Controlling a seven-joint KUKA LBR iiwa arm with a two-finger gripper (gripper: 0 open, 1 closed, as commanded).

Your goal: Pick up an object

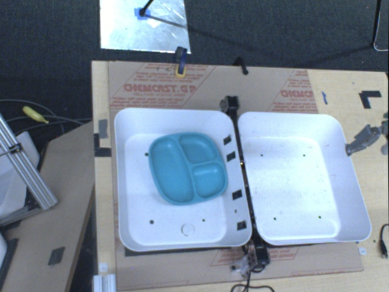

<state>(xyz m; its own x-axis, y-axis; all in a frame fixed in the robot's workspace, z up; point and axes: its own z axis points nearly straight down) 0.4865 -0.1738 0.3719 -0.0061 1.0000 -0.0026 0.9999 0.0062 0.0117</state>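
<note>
A light blue divided plate (187, 168) with three compartments lies flat in the middle of the left white bin (130, 163). A small pale round disc (188, 229) rests near that bin's front wall. My gripper (363, 140) is at the far right, just outside the right rim of the right white bin (340, 181), well away from the plate. Nothing is seen in it.
Black clips (234, 175) run along the seam between the two bins. The bins rest on a cardboard sheet (158, 84) on the bench. A shiny square plate (144, 17) lies on the dark floor behind. Metal framing (21, 169) stands at the left.
</note>
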